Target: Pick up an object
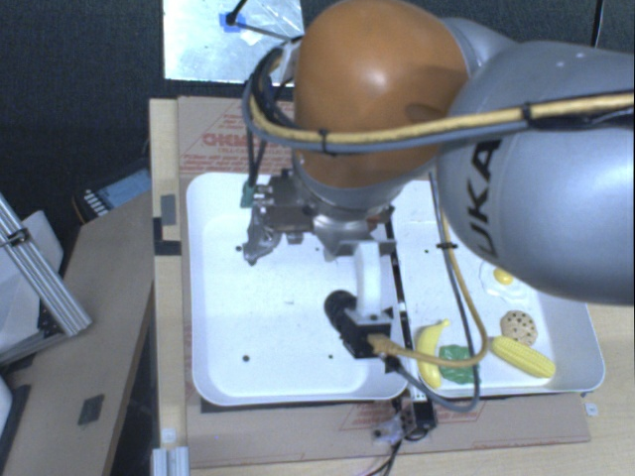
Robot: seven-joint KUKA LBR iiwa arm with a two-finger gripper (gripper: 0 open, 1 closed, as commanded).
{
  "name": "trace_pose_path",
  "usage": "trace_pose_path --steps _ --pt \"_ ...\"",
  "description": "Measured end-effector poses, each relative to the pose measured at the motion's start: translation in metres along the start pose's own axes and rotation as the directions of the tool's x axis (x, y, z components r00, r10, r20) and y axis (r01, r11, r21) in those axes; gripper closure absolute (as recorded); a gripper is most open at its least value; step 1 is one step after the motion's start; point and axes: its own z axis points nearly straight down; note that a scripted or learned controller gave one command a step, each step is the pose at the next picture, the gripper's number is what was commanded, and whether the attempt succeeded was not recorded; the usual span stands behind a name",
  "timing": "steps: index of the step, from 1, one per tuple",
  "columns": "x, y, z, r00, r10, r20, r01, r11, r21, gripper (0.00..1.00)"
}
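Glossy orange-banded grey arm (397, 117), fingers (260, 236) over smooth white left bin (228, 365), spread unclear, curved yellow banana (430, 353) right.

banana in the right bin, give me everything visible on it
The banana is a small, glossy yellow toy, plastic by its look, curved and lying flat in the right bin near its front left corner. Its upper tip points up and right; its lower end bends toward the front wall. A green piece lies against its right side, and a yellow cable crosses over it. The arm is not touching it.
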Motion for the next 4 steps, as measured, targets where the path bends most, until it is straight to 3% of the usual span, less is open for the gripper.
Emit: trace_pose_path --steps 1,2,3,4 --pt "-0.019 0.001 -0.129 1.000 0.001 -0.013 -0.001 1.000 -0.029 0.00" --pt "-0.018 0.000 -0.133 1.000 -0.005 -0.009 0.005 1.000 -0.019 1.00" --pt "0.000 0.020 -0.061 1.000 -0.002 -0.004 0.002 1.000 -0.010 1.00" --pt "-0.001 0.035 -0.001 1.000 0.006 -0.004 -0.006 1.000 -0.011 1.00"
